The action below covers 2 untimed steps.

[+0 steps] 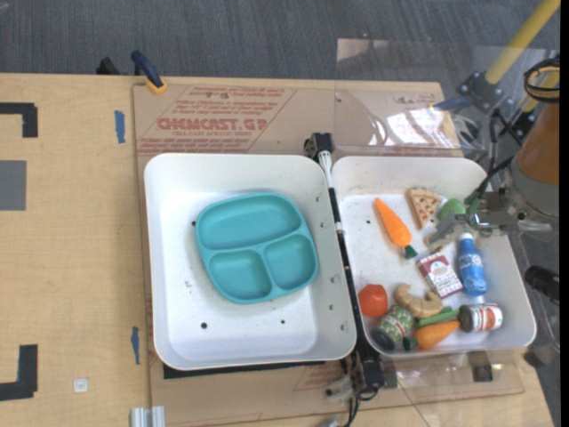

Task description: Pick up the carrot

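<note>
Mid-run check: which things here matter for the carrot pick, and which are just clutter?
Job:
carrot, in the right bin
gripper, beside the carrot

Lying about:
teal divided plate, in the left bin
pizza slice
blue bottle
red-and-white carton
tomato

Left bin (169,265): one teal divided plate (256,246), three compartments. Right bin (520,314): carrot (392,224) lying aslant near the upper middle; pizza slice (425,206) beside it; blue bottle (471,263); red-and-white carton (439,275); red tomato (372,300) at the lower left. Gripper (452,223) low over the right bin, just right of the carrot.
</note>
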{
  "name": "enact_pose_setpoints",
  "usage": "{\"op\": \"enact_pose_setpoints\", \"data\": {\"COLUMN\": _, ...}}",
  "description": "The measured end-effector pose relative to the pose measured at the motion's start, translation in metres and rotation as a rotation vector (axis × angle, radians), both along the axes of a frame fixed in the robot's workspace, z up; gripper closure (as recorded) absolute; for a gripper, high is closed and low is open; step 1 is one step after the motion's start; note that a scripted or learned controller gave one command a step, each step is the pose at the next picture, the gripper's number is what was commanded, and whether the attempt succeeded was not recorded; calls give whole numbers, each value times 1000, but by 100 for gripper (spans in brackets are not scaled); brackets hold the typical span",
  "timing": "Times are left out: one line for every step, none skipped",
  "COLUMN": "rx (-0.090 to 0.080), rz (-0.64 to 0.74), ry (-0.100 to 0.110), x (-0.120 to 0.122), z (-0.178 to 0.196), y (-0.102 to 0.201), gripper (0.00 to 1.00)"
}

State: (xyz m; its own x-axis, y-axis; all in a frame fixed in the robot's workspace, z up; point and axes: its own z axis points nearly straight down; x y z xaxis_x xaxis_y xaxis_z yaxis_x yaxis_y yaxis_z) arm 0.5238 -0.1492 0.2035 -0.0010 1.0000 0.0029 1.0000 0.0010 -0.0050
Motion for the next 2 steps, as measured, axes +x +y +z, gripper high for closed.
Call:
{"op": "enact_pose_setpoints", "data": {"rx": -3, "rz": -243, "ry": -2, "x": 81, "z": -106, "y": 48, "gripper": 0}}
{"op": "enact_pose_setpoints", "data": {"rx": -3, "rz": -241, "ry": 1, "x": 81, "z": -98, "y": 49, "gripper": 100}}
